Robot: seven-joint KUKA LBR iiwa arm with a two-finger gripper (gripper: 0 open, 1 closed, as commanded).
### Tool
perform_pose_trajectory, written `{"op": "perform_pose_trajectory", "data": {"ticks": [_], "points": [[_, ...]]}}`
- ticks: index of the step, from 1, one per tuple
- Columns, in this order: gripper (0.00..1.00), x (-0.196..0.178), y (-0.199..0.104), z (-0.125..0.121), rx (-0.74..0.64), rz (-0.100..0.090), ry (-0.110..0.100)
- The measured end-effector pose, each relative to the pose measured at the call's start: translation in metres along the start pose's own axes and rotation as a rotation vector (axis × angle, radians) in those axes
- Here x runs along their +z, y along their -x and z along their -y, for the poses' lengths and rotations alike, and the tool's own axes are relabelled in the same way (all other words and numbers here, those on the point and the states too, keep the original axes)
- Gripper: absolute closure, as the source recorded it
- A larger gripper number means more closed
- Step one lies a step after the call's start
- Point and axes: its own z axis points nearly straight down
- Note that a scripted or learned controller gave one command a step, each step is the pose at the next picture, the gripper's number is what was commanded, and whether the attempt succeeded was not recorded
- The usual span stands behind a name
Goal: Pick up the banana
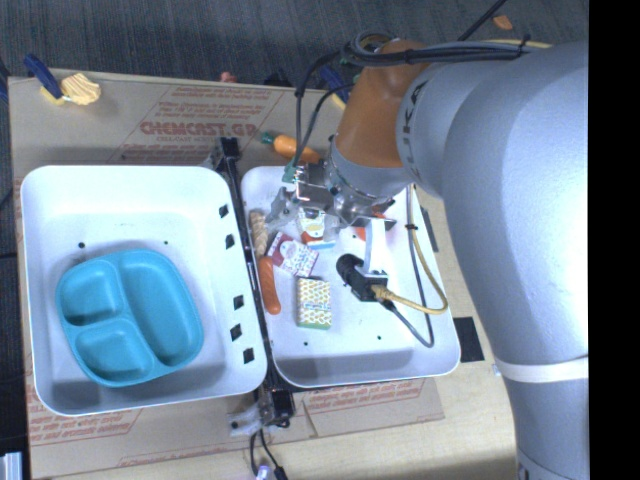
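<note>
The pincer, its grip unreadable, hangs over the right bin; banana's place cannot be told.

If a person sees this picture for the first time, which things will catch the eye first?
First the large grey arm with its orange band, reaching in from the right and bending down over the right bin. Next the bright blue divided tray, alone in the left bin. Then the clutter of small things below the wrist in the right bin, among them a patterned box and a hot dog by the bin's left wall.
</note>
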Motion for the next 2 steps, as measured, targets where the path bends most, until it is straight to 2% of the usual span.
{"op": "perform_pose_trajectory", "data": {"ticks": [1,2], "points": [[0.00,-0.061,0.059,-0.020,-0.263,0.003,0.004],[0.00,-0.005,-0.038,0.043,-0.296,0.001,-0.001]]}}
